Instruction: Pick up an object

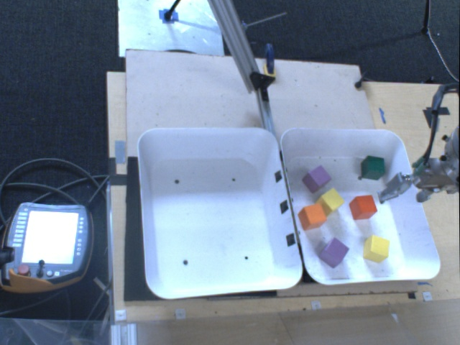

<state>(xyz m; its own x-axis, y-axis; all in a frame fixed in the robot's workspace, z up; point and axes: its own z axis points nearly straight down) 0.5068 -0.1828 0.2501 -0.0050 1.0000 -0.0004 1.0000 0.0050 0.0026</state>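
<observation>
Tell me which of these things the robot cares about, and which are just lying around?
For the job:
gripper
right bin
green block
red block
orange block
two yellow blocks
two purple blocks

Just lying about:
left bin
handheld control pad
metal pole

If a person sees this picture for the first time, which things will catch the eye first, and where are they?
The coloured blocks in the right bin stand out: two purple, two yellow, an orange one, a red one and a green one. The gripper reaches in over that bin's right rim, near the red block. At far left a pendant with a bright screen lies beside the bench.
</observation>
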